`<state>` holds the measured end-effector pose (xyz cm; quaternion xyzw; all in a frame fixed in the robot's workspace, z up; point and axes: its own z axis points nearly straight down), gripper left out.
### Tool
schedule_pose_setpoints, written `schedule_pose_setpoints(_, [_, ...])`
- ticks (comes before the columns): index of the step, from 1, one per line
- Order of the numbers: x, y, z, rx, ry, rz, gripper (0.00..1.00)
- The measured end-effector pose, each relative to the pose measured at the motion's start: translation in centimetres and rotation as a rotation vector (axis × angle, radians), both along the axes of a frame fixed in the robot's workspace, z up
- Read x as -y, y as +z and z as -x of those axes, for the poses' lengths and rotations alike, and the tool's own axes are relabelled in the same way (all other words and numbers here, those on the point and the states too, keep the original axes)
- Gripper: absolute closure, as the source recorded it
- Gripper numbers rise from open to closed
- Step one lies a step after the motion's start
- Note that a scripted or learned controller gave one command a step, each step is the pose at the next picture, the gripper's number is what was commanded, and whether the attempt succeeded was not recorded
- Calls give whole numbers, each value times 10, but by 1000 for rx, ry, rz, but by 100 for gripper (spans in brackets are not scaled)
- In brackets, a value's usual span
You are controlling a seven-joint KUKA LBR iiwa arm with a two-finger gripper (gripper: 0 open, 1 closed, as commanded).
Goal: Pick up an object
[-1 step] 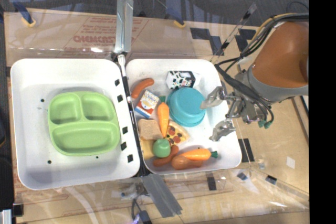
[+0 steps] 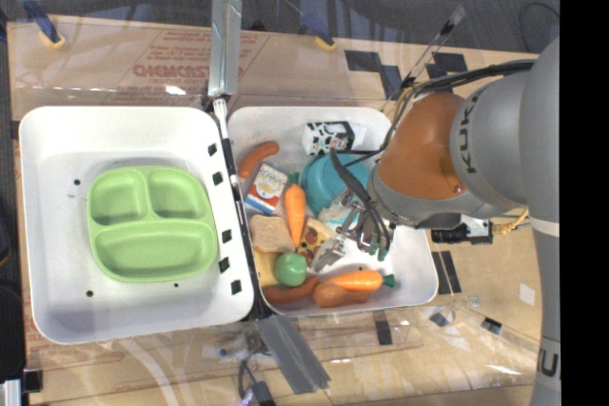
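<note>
A robotics lab: taped bench (image 2: pixel 114 62), white bins (image 2: pixel 48 204), toy food (image 2: pixel 295 209).

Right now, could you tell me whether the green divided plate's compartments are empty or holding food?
Empty: the green divided plate shows bare compartments, alone in the left bin.

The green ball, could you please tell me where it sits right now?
The green ball lies in the right bin, near its front edge, just below the upright carrot and beside the bread slice.

Grey arm (image 2: pixel 495 147) over right bin (image 2: pixel 419 285) of toy food, green divided plate (image 2: pixel 149 223) in left bin (image 2: pixel 43 204)
</note>
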<state>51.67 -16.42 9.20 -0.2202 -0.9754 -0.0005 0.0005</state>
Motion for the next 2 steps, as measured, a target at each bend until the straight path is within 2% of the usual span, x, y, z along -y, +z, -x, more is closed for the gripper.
schedule_pose_setpoints(1, [-36,-1,-21,-3,-479,-1,0])
schedule_pose_setpoints(2, [-36,9,-21,-5,-470,1,100])
